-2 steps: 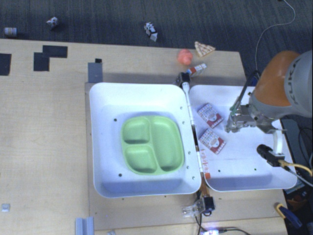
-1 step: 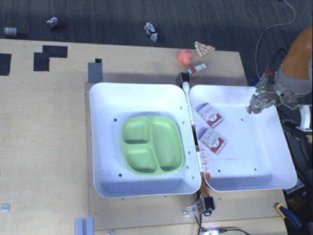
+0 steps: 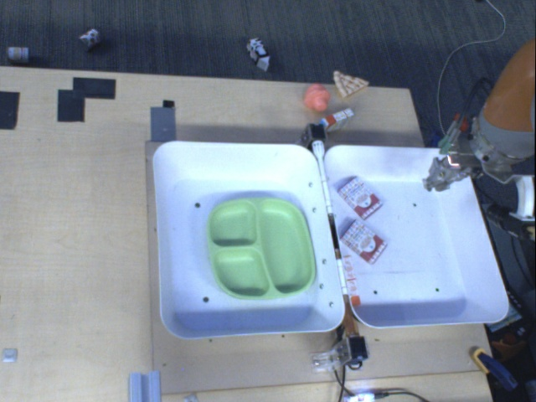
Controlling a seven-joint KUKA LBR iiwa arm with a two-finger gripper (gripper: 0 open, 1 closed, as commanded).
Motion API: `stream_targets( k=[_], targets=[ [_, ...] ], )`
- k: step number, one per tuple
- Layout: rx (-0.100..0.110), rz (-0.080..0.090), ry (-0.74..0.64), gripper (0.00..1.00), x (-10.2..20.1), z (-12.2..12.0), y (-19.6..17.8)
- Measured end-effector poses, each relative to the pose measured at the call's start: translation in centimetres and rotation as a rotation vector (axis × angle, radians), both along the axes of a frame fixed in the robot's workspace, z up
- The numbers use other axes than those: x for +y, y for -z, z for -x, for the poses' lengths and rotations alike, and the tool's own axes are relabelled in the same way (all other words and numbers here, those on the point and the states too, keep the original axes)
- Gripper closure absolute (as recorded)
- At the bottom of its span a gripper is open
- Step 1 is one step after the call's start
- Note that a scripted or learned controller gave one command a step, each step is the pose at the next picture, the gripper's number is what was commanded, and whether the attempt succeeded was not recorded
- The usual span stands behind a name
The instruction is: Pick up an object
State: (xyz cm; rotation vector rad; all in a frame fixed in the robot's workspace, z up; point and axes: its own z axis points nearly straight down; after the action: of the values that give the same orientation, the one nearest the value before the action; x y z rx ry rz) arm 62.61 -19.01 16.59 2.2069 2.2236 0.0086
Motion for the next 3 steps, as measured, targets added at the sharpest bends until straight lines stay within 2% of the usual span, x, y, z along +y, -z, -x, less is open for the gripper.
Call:
stream_targets(
  k=[3],
  targets=[
    [-0.014,0.004,-0.012,1.00,0.1,-0.4,-3.5]
  ],
)
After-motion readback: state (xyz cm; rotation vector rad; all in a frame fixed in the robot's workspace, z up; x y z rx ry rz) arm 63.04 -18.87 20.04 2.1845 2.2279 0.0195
